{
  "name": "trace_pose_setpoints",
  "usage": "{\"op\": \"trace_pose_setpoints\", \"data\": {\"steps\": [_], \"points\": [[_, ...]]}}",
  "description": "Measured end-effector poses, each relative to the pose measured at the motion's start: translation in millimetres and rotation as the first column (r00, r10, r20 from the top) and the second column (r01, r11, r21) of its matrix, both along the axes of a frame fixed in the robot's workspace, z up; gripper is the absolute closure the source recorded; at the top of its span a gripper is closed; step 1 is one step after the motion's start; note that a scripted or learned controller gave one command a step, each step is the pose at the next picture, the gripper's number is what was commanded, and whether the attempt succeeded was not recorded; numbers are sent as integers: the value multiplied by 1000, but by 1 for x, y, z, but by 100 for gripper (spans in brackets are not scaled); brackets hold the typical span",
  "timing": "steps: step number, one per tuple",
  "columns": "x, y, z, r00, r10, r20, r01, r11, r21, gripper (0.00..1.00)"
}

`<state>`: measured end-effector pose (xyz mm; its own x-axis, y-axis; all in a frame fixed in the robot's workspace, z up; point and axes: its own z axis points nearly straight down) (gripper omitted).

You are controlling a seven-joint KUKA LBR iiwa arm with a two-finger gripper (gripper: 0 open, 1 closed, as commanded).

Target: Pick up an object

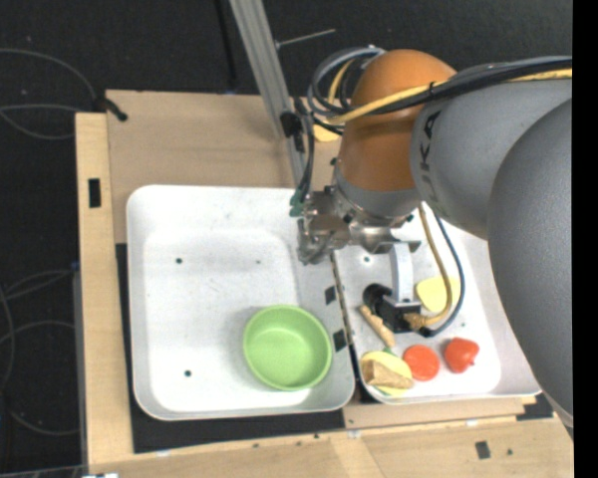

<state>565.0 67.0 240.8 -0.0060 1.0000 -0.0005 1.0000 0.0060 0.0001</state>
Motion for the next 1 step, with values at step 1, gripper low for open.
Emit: {"op": "trace_pose_setpoints", "data": {"steps": [1], "points": [[-4, 19, 3, 1000, 0, 1, 0, 1000, 1, 100]]}}
